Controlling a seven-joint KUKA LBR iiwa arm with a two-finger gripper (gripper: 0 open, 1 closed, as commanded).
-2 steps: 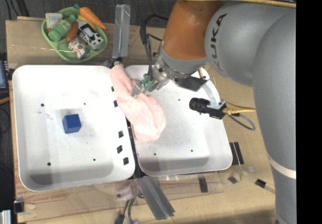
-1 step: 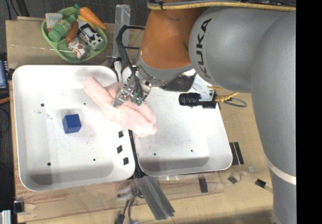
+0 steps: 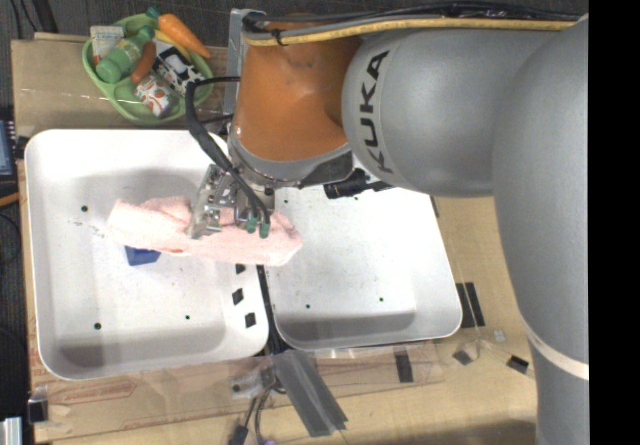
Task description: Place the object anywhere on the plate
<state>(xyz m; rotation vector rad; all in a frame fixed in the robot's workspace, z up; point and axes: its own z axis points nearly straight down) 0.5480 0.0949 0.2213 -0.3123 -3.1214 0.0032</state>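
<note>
Far left top, off the bins, a green bowl (image 3: 115, 83) w/ toy veg & packets sits on the bench, not part of this job. Left bin (image 3: 60, 333): a small blue block (image 3: 142, 255) lies on the floor, just beside and partly under the near edge of the pink cloth (image 3: 150, 221). That cloth is the likely task obj: long, limp strip running from mid left bin across the divider, its right end drooping over into the right bin (image 3: 400, 283). Gripper (image 3: 228, 216) is down on the cloth approx at its middle, right above the divider; metal fingers (image 3: 207, 218) press into or sit in the fabric, but the wrist and cables block the tips, so can't tell if it's open, closed or actually pinching cloth. No plate is evident to me in either bin; the target may be hidden under the arm, can't say. Handling guess: very light, soft, no stiffness, so it'll sag and trail both ends when lifted, could drag the blue block or snag on the bin rim. Not fragile, not slippery, but thin, so a pinch may catch only a fold or miss. Best hold: a bunched ridge near the middle, so both ends hang evenly.
</note>
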